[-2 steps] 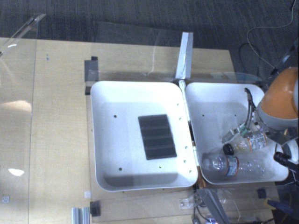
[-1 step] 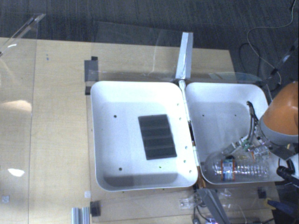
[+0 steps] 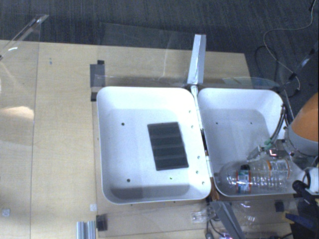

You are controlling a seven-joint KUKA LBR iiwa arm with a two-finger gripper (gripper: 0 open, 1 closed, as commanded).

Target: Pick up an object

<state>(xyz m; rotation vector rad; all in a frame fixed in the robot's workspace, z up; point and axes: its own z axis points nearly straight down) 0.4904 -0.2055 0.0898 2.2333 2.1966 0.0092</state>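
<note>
The pale wooden bench [image 3: 60,148] bears two white bins — left [image 3: 107,148], right [image 3: 234,101].

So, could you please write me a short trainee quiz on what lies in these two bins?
1. True or false: the dark ribbed pad lies in the left bin.
2. The clear bottle in the right bin is: A upright, B on its side, C hanging over the rim.
3. Fill in: the arm reaches in from the view's ____ edge.

Key: 1 true; 2 B; 3 right.
</note>
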